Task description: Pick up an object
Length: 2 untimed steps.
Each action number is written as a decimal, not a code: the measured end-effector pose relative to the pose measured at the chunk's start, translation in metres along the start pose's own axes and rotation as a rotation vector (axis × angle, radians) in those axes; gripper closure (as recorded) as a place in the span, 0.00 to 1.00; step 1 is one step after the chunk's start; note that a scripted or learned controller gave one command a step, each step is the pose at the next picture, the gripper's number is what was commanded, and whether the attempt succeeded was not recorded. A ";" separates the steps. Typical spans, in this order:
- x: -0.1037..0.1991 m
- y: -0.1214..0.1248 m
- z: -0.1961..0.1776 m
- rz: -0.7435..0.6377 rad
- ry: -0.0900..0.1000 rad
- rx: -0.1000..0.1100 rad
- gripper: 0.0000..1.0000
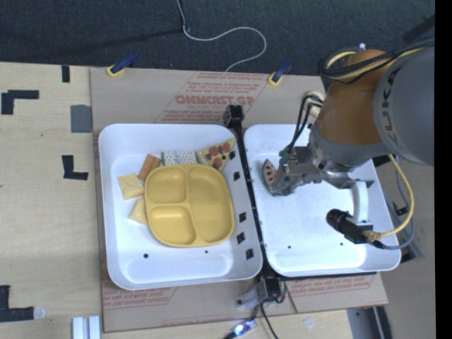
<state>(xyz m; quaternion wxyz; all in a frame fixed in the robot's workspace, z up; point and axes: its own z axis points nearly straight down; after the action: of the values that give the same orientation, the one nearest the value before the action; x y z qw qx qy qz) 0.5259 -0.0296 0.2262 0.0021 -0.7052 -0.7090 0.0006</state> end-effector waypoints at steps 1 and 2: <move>0.052 -0.012 -0.007 -0.002 0.000 0.000 1.00; 0.062 -0.019 0.010 0.005 -0.003 0.001 1.00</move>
<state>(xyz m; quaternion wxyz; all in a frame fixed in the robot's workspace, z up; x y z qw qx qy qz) 0.5062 0.0320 0.2165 0.0015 -0.7068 -0.7074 0.0020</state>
